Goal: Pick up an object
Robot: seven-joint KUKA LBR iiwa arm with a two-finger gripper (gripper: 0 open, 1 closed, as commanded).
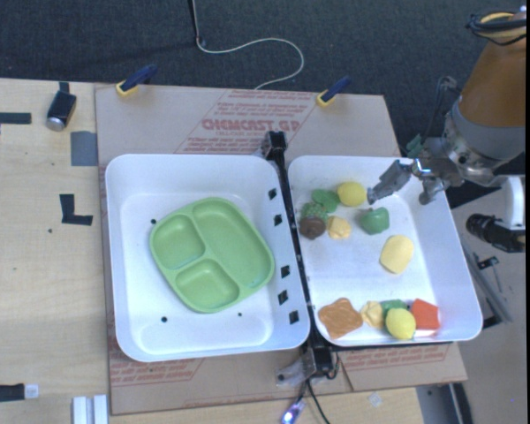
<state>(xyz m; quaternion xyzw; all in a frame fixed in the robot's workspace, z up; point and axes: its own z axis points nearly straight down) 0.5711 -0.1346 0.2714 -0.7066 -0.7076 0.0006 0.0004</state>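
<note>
The end effector (382,196) hung open over the small green toy (374,221) near the right white bin's (442,263) far edge; it needed to drop straight down.

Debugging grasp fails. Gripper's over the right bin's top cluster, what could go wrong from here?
1. Crowding: the gripper hovers by the green piece, close to the yellow ball and small yellow chunk. It may knock or catch a neighbour.
2. Round shapes: the ball and the yellow lump could roll or slip from a pinch.
3. The bin wall sits near; a finger may clip it.
</note>
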